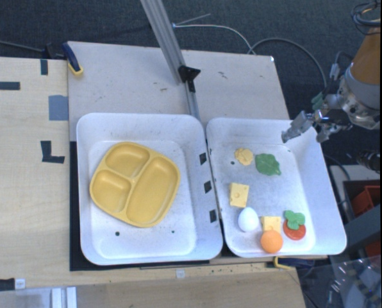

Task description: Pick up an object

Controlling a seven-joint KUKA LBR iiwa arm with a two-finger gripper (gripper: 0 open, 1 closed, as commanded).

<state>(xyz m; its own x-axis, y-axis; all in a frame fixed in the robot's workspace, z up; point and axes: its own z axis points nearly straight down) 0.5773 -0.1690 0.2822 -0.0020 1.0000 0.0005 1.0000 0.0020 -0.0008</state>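
Grey arm with orange band (369, 63) cut off by the right edge; pincer (304, 126) too blurred to resolve; small yellow square piece (271, 223) partly hidden behind the orange ball (272, 241).

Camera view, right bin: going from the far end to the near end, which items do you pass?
Yellow round piece → green leaf → yellow cheese slice → white egg → orange ball.

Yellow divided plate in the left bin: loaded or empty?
Empty. The yellow divided plate lies flat in the left bin, all three compartments showing bare yellow.
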